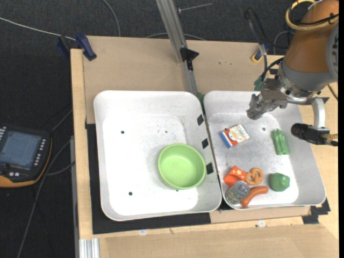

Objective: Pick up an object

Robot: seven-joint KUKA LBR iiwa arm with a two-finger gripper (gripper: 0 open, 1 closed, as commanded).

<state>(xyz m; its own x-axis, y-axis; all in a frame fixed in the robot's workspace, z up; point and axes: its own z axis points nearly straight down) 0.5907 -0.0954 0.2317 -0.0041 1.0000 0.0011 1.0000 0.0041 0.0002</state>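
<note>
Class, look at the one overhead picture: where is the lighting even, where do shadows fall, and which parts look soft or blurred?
In the camera view, the light is even and diffuse across both white bins, with no strong glare; the green bowl throws only a faint shadow; the claw and the arm's orange band look soft and slightly blurred, while the small items in the right bin stay fairly sharp.

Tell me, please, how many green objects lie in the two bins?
3. A green bowl sits in the left bin. In the right bin, a long green piece lies near the right wall, and a rounder green item lies below it.
</note>
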